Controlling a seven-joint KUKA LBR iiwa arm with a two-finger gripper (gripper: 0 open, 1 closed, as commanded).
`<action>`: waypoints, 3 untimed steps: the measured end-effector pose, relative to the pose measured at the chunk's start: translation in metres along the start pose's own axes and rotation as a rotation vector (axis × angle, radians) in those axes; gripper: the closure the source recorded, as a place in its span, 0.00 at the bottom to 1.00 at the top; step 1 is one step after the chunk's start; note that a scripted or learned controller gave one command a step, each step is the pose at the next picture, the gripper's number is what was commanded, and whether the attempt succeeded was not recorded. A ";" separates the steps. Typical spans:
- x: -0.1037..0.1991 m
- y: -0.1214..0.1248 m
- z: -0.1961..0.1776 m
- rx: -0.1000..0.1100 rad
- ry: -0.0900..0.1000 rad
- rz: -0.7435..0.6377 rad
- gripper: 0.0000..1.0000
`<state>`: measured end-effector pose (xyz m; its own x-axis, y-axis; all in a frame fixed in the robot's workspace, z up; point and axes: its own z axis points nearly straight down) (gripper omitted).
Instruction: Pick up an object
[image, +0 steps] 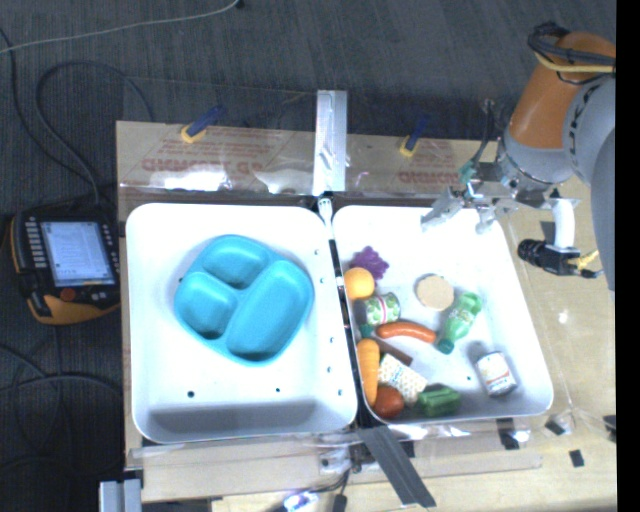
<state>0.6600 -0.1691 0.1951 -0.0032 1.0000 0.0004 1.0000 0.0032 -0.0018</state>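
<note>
While toys crowd the right bin, about ten counted, one blue tray lies in the left bin beside it. The jaws hang spread and unladen over the right bin's far edge.

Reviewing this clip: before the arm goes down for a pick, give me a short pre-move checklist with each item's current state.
1. Gripper above the right bin, not yet among the items: ok; it sits over the bin's far edge.
2. Nothing between the fingers: cannot tell from this angle.
3. Targets available: ok; a green bottle, a tan round piece and a small can lie somewhat apart from the rest.
4. Crowded zone noted: not ok for an easy grasp; the carrot and neighbours bunch against the divider wall.
5. Left bin holds the blue divided tray, away from the gripper: ok.
</note>
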 end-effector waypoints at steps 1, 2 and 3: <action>-0.017 0.009 -0.040 -0.001 -0.005 -0.226 0.00; -0.018 -0.054 0.099 -0.001 -0.002 -0.209 0.00; -0.017 -0.049 0.082 -0.016 -0.002 -0.210 1.00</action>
<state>0.6106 -0.1864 0.1135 -0.2121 0.9773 -0.0034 0.9772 0.2121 0.0141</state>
